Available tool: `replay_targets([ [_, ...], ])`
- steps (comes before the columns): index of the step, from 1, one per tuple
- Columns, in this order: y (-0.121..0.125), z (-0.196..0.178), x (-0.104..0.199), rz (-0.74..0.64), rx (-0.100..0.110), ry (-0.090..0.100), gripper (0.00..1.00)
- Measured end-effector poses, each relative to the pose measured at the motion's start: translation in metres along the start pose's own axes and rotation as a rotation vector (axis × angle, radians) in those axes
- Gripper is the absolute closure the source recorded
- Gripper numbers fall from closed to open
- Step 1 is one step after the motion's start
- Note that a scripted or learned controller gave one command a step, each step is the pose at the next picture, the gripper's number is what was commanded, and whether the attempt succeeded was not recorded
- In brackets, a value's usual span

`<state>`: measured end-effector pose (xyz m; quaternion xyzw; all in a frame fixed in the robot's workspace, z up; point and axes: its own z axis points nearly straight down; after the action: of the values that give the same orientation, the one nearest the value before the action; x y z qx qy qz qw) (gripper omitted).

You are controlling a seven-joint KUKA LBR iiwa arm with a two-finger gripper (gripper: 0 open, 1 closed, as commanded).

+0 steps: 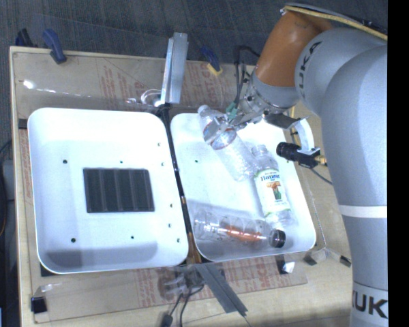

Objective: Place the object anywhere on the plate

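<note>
A dark grey ribbed plate [118, 189] lies flat in the middle of the left bin [54, 142]. The right bin [191, 155] holds three clear plastic bottles. One bottle [226, 144] lies at a slant near the bin's back. My gripper [236, 113] hangs right over that bottle's upper end, touching or almost touching it. A second bottle [272, 185] with a white and green label lies along the right wall. The third bottle [233, 231], with a black cap and something orange inside, lies across the front.
A metal bar [172, 70] stands at the back between the two bins. Blue clamps [54, 46] hold the board at the back edge. The arm's grey body [354, 148] covers the bench's right side.
</note>
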<state>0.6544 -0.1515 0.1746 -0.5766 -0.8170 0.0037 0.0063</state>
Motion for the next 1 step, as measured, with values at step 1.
replay_targets([
  [1,-0.0111,-0.0556,0.0786,-0.012,-0.012,-0.006,1.0],
])
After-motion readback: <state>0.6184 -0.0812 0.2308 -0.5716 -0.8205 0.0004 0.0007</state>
